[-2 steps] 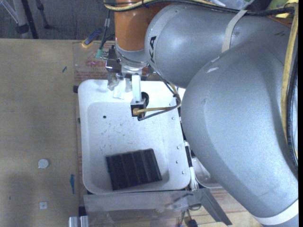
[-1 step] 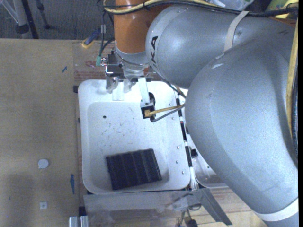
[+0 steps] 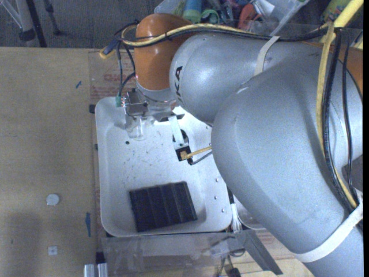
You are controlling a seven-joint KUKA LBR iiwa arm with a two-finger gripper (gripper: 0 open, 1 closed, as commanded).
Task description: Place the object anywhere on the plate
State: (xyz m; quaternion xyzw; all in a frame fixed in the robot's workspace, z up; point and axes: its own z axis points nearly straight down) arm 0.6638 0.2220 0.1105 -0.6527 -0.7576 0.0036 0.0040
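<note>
Where the grey arm [image 3: 259,126] leaves it uncovered, the white bin [image 3: 115,172] shows a pale floor dotted with small dark specks. It holds one thing, a dark ribbed slab [image 3: 162,205]. The slab lies flat in the bin's near part, close to the bin's near rim and slightly turned against it, with bare floor between it and the bin's left wall. It is the only candidate for the task's thing; what it is made of cannot be made out.

The gripper [image 3: 136,130] hangs over the bin's far left corner, well apart from the slab, with nothing seen in it. At this slant it reads as a pale blur, so I cannot tell whether it is open or closed, nor whether it touches the bin's floor.

Beyond the bin's far rim stands a clear tub [image 3: 173,3] of mixed colourful items [image 3: 199,4], cut off by the top edge and too jumbled to name. Just beside the bin's near right corner a sliver of a second white rim [image 3: 249,219] peeks out from under the arm, which covers the rest of it. Left of the bin, on the tan bench [image 3: 46,126], lies a small pale disc [image 3: 52,199].
</note>
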